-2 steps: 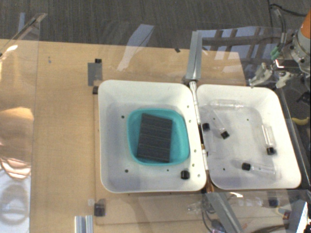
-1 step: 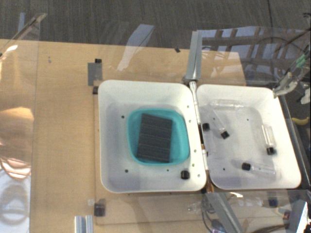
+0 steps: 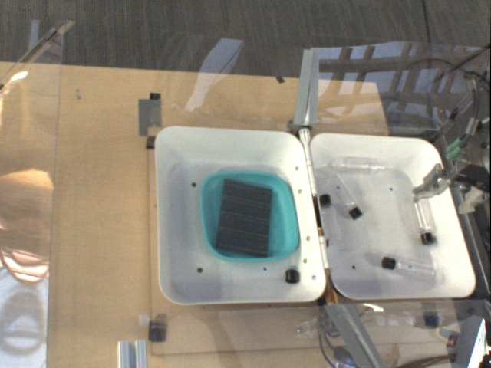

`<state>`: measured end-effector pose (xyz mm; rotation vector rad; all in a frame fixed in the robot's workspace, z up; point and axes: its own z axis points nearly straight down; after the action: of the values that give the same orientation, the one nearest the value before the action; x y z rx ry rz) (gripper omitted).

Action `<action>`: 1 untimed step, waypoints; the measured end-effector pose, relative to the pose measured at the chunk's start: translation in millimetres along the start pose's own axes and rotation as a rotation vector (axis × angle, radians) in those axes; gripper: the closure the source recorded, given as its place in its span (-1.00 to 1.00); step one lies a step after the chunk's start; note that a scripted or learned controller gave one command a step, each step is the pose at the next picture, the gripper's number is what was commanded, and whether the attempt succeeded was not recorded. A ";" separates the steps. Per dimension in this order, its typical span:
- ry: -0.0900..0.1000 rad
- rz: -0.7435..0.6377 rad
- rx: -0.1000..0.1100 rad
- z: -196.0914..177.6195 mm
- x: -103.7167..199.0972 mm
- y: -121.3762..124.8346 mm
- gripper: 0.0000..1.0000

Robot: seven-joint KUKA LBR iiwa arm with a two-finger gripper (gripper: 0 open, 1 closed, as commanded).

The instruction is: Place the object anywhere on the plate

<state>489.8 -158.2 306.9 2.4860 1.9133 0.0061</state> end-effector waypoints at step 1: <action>-0.003 -0.051 -0.009 -130.6 -16.0 79.2 -1.00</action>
<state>561.5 -193.8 438.0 2.4297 1.9702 0.0115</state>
